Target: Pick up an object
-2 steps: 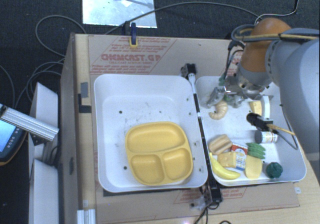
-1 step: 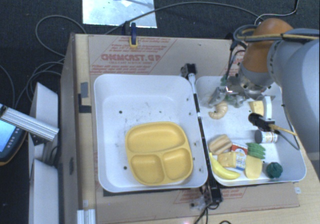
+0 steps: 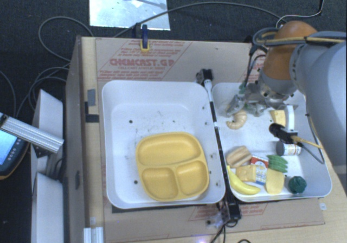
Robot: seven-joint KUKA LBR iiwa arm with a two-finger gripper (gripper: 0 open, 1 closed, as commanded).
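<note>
Gleaming metal pincer (image 3: 242, 105) (above curved cashew (image 3: 236, 121))

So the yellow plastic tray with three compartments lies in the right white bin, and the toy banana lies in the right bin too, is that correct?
Not quite. The camera view shows the yellow plastic three-compartment tray in the left white bin, not the right one. The yellow toy banana does lie in the right white bin, near its front edge.

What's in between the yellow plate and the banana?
In the camera view, the white walls where the two bins meet run between the yellow divided plate and the banana; nothing else sits there.
</note>
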